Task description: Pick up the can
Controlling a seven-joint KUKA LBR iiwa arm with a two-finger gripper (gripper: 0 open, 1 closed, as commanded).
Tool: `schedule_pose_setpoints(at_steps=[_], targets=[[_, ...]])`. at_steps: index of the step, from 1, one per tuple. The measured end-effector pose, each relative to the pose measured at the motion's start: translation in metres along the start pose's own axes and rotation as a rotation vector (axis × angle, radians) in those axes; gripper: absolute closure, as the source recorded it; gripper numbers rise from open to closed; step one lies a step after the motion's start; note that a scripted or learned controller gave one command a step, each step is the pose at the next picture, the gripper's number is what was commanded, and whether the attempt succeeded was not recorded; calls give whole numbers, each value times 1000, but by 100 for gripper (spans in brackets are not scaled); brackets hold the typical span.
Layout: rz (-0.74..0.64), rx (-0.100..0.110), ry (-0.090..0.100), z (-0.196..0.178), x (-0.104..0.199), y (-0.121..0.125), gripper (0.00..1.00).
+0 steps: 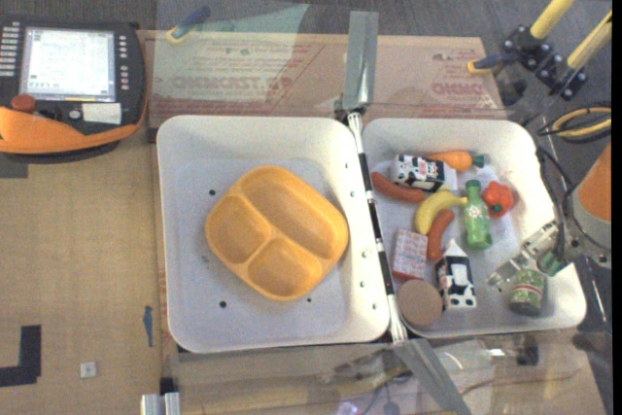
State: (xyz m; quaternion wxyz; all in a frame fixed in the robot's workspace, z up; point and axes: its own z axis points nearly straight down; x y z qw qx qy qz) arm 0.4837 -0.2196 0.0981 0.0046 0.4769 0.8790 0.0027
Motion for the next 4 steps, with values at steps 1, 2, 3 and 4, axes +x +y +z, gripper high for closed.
schedule_pose_setpoints(at_steps=[1, 2, 3, 4], targets=[[1, -4, -3, -10, -1, 1, 100], [-41, 5, 3, -6, -19, 21, 100], [238, 8, 2, -115, -17, 21, 100], [697, 9, 0, -112, -18, 88, 100]])
